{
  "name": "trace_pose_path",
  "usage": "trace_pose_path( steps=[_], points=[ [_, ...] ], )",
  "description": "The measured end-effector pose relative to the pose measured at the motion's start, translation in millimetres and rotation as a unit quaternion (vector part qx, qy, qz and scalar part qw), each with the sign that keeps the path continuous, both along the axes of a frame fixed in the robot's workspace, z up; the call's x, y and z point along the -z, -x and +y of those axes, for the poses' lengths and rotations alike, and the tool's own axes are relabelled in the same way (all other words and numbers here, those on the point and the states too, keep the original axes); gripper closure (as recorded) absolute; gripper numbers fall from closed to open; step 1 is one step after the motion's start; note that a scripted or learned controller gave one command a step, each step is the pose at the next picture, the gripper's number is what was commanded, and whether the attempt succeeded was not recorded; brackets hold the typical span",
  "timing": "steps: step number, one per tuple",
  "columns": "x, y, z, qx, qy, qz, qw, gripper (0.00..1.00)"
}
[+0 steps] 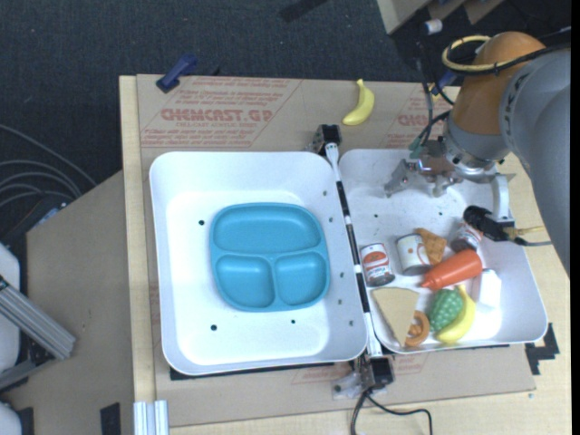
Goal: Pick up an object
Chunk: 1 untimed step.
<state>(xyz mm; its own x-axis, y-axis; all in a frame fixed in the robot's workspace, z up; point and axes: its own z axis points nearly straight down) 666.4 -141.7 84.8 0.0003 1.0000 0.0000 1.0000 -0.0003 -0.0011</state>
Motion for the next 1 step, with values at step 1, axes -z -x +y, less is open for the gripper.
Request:
trace_pose_path(
  steps=[1],
  points=[
    [-0.1, -0.2, -4.9, 0.0, 0.0005, -0.001, 1.0, 0.0]
  ],
)
